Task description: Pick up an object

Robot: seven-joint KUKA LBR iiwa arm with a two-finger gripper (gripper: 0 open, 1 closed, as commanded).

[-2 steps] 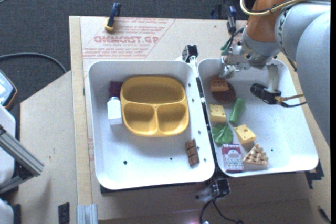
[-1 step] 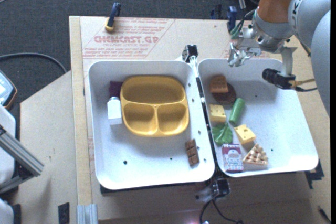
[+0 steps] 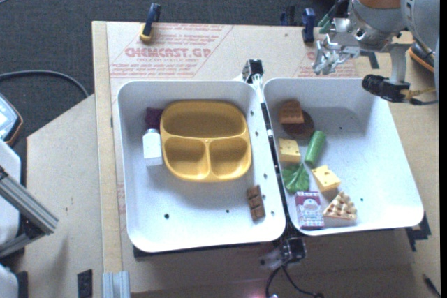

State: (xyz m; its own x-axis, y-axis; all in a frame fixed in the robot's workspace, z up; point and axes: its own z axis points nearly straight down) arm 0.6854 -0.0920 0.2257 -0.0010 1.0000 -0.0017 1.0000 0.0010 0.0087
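Observation:
My gripper (image 3: 325,65) hangs above the far rim of the right bin (image 3: 391,143), fingers pointing down with a small gap and nothing between them. In that bin lie a brown cake piece (image 3: 292,112) on a dark disc, a cheese cube (image 3: 289,150), a green cucumber (image 3: 316,147), a green leaf (image 3: 296,179), a second cheese wedge (image 3: 325,178), a waffle slice (image 3: 340,209) and a maroon packet (image 3: 309,210). The left bin (image 3: 133,206) holds a yellow divided plate (image 3: 205,140), a white bottle (image 3: 152,147), a dark purple item (image 3: 153,115) and a chocolate bar (image 3: 255,202).
The bins sit on a cardboard sheet (image 3: 174,45) on the bench. A yellow and blue clamp (image 3: 149,23) grips its far edge. A black clip (image 3: 252,70) sits between the bins at the back. Cables lie at the left and the front.

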